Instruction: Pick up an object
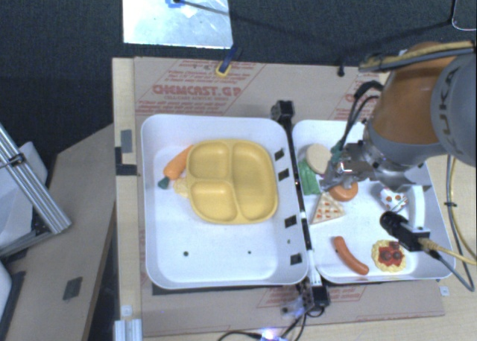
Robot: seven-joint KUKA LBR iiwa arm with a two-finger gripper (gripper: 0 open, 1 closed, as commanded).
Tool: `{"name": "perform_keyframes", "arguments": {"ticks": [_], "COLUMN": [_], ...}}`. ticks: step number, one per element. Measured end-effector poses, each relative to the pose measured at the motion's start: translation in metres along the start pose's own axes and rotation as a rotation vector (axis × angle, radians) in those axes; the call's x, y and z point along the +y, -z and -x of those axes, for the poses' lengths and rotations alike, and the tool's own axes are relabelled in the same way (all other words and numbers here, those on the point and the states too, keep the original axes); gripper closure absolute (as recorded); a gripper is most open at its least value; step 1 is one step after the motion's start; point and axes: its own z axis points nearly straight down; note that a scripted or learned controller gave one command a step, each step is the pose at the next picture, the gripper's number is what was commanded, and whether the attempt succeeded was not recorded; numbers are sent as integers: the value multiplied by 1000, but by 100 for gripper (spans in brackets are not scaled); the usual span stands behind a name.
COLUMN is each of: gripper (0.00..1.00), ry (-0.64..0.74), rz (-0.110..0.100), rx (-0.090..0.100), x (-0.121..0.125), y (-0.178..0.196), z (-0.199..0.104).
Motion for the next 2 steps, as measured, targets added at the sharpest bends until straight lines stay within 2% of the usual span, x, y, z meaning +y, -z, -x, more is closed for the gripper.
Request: {"name": "perform_keyframes", "arguments": {"ticks": [2], "gripper": [100], "ry": [5], "rz": [-1], "rx": [1], "x": [-2], "y": [2], "z": [-16]}}
